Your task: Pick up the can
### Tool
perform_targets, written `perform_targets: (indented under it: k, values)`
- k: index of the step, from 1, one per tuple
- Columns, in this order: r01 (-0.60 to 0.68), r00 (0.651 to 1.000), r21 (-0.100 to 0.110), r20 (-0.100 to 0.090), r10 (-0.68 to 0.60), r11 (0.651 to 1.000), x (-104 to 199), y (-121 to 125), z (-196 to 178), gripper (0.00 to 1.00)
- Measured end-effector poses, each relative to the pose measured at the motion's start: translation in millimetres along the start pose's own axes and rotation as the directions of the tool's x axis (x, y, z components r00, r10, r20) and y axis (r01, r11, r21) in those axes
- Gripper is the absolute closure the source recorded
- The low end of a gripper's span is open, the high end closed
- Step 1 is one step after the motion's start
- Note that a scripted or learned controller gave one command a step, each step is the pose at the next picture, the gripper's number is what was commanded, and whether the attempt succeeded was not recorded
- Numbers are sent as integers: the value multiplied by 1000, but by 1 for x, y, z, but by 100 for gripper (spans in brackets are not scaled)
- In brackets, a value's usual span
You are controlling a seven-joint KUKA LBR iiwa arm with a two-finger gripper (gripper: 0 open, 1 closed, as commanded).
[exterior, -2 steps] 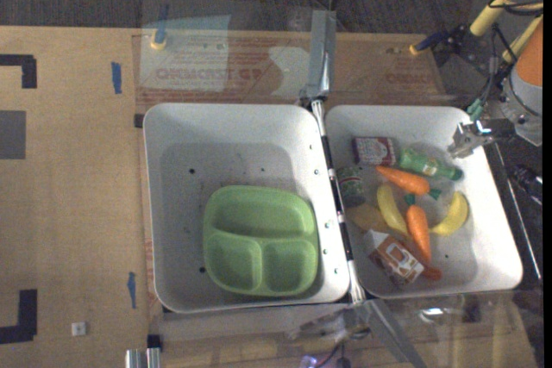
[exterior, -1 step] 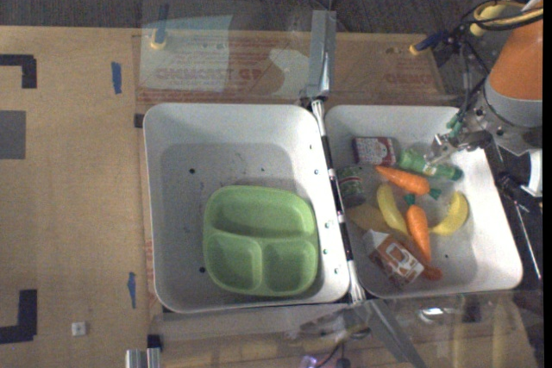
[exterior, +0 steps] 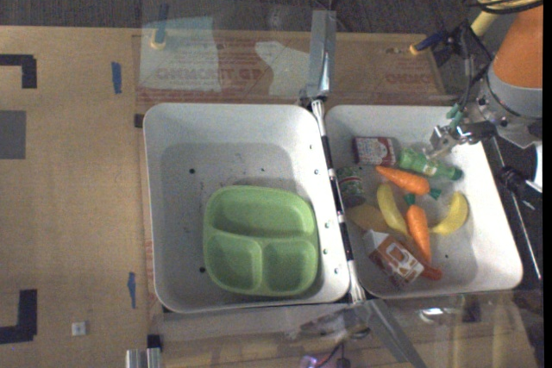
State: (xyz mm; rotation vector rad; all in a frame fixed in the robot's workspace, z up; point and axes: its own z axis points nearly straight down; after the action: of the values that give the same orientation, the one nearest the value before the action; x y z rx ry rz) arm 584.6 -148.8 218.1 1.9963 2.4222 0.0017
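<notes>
Two white bins are observed: the left bin (exterior: 172,142) and the right bin (exterior: 492,258). A light green divided plate (exterior: 260,240) is noted in the left bin. In the right bin, a dark can (exterior: 350,183) with a green and red label is recorded, together with two orange carrots (exterior: 403,179) (exterior: 418,230), two yellow bananas (exterior: 391,209) (exterior: 454,215), a green bottle (exterior: 426,164), a red and white packet (exterior: 373,150) and a brown-orange carton (exterior: 397,261) with white markings. The bench (exterior: 78,211) is tan, marked with black corner shapes and blue tape strips. The arm (exterior: 523,56) is orange above grey.
</notes>
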Motion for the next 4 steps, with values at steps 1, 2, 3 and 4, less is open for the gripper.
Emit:
perform_targets:
  k: [1, 2, 3, 4]
  values:
    - [-19, 1000, 2, -1, 19, 1000, -10, -70, -38, 100]
    - [34, 999, 0, 1, -34, 999, 16, -48, -195, 100]
    - [-268, 963, -2, 2, 268, 963, -3, 19, -218, 100]
    - [-728, 686, -1, 1, 728, 686, -36, 79, -217, 100]
